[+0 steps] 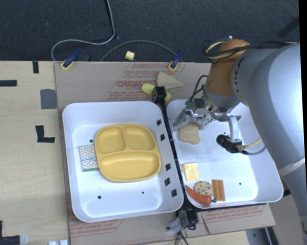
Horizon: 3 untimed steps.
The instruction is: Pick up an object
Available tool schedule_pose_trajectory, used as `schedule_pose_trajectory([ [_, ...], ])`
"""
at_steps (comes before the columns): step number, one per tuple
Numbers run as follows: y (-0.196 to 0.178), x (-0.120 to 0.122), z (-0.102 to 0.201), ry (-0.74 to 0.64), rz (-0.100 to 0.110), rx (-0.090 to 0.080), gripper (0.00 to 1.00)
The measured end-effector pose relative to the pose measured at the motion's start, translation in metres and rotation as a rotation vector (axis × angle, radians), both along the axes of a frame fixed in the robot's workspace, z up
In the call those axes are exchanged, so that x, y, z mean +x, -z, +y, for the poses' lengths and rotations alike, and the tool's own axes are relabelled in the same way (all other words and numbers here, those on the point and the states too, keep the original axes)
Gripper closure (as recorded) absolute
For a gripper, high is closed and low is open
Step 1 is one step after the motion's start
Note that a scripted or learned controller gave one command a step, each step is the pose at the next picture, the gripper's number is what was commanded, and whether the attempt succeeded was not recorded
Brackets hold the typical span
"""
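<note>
The grey arm (274, 89) comes in from the 3 o'clock side and covers much of the upper right of the view, with its orange band (223, 73) above the wrist. The gripper (191, 118) is low over the right bin (248, 191), near that bin's 11 o'clock corner, and it stands directly above a beige, rounded object like a piece of bread (189, 135). This bread lies on the bin floor, close to the divider between the two bins, and the gripper seems to touch its upper edge; I cannot tell if the gripper is open or closed, and nothing is seen lifted. A black cable connector (230, 143) hangs from the wrist at the 3 o'clock side of the bread. Toward 6 o'clock in the same bin lies a yellow square like a cheese slice (190, 171), and below it, near the bin's 7 o'clock corner, a round cookie (202, 188), a brown wafer (218, 189) just beside it at 3 o'clock, and a red sausage (198, 197) touching the cookie's lower edge. The left bin (86, 208) holds a yellow divided plate (128, 151) in its middle, and a small patterned sponge (87, 158) lies against the plate at its 9 o'clock side.
</note>
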<state>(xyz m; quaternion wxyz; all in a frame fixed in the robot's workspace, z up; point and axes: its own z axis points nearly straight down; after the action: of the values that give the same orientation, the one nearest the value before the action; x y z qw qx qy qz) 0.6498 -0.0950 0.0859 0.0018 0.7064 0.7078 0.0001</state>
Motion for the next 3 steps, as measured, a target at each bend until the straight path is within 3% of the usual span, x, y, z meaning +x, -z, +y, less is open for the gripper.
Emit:
schedule_pose_trajectory([
  [2,0.000,0.005,-0.012,0.000,0.001,0.004,0.00],
  [3,0.000,-0.006,0.000,0.000,-0.001,-0.001,0.00],
])
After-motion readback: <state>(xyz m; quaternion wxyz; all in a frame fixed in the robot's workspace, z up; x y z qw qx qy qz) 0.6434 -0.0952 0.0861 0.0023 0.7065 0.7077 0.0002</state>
